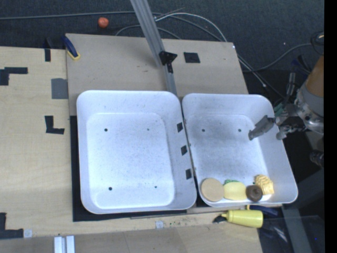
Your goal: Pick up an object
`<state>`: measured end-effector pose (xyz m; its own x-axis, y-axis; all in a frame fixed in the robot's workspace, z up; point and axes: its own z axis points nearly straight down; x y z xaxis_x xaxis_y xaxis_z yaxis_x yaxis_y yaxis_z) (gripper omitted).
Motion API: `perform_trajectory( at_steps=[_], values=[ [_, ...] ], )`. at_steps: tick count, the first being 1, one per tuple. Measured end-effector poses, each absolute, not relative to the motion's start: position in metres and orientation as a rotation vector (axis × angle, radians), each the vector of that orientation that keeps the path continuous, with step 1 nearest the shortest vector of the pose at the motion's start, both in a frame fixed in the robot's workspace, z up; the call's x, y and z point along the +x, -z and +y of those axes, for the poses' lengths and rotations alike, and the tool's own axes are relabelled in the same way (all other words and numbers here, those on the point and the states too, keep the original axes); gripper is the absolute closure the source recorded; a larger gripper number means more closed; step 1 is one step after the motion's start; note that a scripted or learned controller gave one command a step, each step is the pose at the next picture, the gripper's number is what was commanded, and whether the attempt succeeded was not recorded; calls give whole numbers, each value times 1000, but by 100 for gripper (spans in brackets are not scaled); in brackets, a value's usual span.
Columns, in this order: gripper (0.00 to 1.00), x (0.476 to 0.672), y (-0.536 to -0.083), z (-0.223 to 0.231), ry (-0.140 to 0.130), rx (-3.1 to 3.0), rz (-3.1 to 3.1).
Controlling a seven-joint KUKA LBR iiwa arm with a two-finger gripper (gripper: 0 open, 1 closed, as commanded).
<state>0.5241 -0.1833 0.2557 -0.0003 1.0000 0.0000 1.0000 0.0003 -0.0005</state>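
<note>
Two white bins sit side by side on the bench. The left bin [129, 152] takes the frame's middle; the right bin [231, 141] lies right of centre. Along the right bin's lower edge lie a tan disc [212, 190], a yellow piece [235, 191] with something green [230, 182] behind it, a brown piece [254, 193] and a corn cob [264, 184]. The gripper [259, 128] hangs over the right bin's right wall. A yellow tool [243, 217] lies on the bench below the right bin. An orange ball [103, 21] sits at upper left.
</note>
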Motion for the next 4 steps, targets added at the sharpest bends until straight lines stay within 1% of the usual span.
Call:
perform_trajectory(
  at_steps=[1,2,3,4],
  values=[
    [0,609,-225,-213,-3,-2219,-2221],
    [0,646,-97,-216,-8,-2214,-2216],
    [0,648,-104,-216,-1,-2220,-2222],
    [0,648,-104,-216,-1,-2220,-2222]
  ],
)
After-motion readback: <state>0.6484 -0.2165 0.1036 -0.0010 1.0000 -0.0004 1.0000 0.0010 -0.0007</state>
